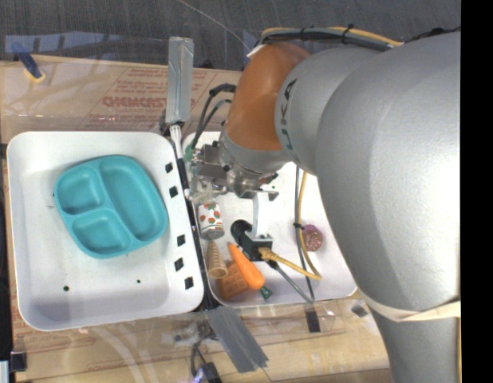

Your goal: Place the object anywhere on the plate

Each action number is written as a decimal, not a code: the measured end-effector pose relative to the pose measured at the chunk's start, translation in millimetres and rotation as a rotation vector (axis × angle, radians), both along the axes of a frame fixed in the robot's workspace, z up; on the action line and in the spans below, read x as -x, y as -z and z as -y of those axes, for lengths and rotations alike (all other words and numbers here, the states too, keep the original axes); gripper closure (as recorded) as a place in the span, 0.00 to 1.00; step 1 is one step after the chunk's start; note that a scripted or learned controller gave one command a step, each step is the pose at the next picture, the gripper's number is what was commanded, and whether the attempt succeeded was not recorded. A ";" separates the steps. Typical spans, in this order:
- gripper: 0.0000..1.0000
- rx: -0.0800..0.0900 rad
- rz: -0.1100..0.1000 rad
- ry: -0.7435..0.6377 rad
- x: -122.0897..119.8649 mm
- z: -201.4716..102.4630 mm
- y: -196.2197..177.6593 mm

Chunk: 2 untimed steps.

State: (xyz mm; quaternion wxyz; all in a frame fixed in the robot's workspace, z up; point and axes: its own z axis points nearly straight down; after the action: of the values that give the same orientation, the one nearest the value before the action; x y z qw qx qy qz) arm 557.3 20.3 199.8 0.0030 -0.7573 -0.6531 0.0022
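The blue plate [111,206] sits in the left bin [23,238]. The big grey arm [374,134] hides much of the right bin [282,222]. Its gripper [207,183] hangs over a small spotted cup [211,219], near a carrot [248,271]. I can't make out if it is spread or pinching.

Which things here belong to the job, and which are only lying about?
Job: teal plate; gripper; probably the small can, nearest it.
Lying about: carrot; cone; purple round thing.

Smooth teal plastic plate [111,206], glossy white plastic bins [39,282], matt grey arm [390,150] with shiny orange band [258,94]
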 end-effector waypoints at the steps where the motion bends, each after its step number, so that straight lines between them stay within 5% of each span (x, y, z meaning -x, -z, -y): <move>1: 1.00 0.004 0.001 0.037 37.4 83.2 9.2; 2: 1.00 0.000 0.004 -0.263 26.5 5.0 9.0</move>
State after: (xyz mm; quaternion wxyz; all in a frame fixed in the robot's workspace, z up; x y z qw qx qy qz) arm 530.9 15.3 190.8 0.0013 -0.6653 -0.7466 0.0011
